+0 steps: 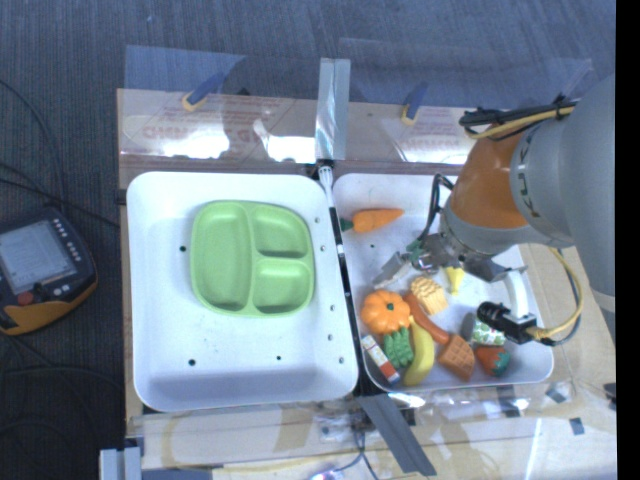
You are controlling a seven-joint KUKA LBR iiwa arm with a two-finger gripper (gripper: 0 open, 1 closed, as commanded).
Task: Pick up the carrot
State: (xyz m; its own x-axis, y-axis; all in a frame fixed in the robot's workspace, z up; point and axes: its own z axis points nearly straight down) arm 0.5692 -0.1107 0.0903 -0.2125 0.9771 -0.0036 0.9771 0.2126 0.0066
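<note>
While the grey arm point(560, 168) reaches in from the right, we see its orange band above the right bin point(440, 190). Beside it, the left bin point(160, 298) carries a green divided plate point(252, 257). Under the wrist, the gripper point(425, 258) hangs over the middle of the right bin (its tips are small and blurred, so we cannot tell how wide it stands, and we see nothing held there). Near the front of this bin, a heap of toy food lies: a small pumpkin point(386, 312), a banana point(422, 357) and a corn piece point(429, 293). Last, the carrot point(375, 220) lies alone near the back left corner, up and left from the gripper, apart from it.
</note>
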